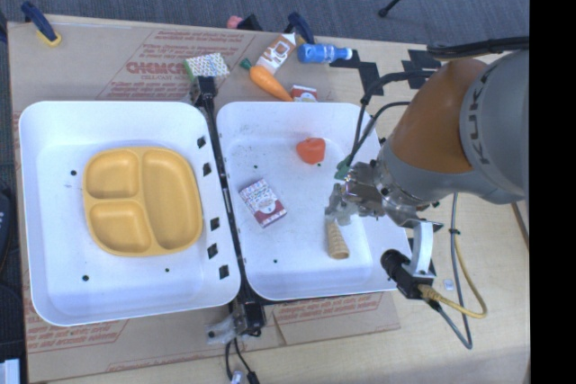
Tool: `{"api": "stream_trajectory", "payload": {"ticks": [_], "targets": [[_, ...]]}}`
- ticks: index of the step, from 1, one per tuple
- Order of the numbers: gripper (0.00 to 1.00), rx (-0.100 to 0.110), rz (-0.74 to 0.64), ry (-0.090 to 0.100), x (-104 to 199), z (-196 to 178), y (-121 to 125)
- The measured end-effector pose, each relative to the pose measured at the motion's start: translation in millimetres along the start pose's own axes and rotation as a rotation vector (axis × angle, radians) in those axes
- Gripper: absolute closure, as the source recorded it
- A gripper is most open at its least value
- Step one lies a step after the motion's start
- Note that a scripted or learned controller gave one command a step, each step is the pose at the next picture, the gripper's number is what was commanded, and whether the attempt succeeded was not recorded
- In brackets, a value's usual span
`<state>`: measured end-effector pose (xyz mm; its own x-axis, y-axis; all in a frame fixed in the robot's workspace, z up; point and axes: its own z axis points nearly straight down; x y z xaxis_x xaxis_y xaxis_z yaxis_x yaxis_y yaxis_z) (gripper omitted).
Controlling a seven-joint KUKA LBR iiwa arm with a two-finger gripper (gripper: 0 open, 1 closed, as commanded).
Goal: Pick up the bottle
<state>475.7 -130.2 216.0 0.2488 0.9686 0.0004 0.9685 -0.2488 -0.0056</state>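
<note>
A small blue bottle (324, 54) lies on its side on the cardboard behind the right bin (270, 270). Beside it lies a white bottle with an orange label (275, 54). My gripper (347, 199) hangs low over the right side of the right bin, far in front of both bottles. Just below the gripper a tan cone-shaped piece (336, 239) lies on the bin floor. I see nothing held in the gripper.
In the right bin there are also a red toy fruit (311, 150) and a small red-and-white carton (263, 202). The left bin (45, 283) holds a yellow divided plate (142, 199). A toy carrot (269, 83) lies behind the right bin.
</note>
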Motion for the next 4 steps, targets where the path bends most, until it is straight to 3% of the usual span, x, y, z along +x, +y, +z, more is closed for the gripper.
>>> {"api": "stream_trajectory", "payload": {"ticks": [1, 2, 3, 4], "targets": [[1.0, 0.002, 0.473, 0.002, -15, 70, 4], [1.0, -0.001, 0.752, 0.003, -12, -26, 4], [1.0, 0.003, 0.809, 0.002, -11, 68, 3], [1.0, 0.001, 1.111, 0.003, -16, 12, 5]]}}
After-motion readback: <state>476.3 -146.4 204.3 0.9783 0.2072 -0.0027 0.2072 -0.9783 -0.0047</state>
